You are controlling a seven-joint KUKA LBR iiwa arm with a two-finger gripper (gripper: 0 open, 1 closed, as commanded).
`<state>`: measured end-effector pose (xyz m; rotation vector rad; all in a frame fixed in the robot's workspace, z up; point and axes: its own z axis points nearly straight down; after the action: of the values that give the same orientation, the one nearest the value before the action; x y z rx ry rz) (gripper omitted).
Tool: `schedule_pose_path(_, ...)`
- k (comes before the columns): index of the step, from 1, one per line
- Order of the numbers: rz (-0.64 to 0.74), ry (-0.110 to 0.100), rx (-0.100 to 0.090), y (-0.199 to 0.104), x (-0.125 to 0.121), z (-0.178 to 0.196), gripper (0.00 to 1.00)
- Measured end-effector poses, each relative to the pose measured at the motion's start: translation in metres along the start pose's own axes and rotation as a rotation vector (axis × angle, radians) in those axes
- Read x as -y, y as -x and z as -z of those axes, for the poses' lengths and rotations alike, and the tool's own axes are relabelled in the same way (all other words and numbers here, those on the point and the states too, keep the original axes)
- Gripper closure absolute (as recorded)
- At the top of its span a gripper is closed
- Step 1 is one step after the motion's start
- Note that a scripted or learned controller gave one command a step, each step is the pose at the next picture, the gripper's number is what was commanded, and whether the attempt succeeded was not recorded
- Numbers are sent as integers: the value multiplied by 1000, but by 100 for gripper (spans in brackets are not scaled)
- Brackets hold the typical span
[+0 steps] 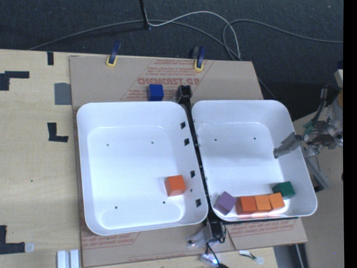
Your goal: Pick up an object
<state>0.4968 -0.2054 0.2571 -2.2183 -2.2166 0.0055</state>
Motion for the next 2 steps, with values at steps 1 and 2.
schedule_pose_path(1, 1, 6, 2, 0, -1, 3, 0)
schedule_pose_path(2, 1, 2, 0, 0, -3, -39, 0)
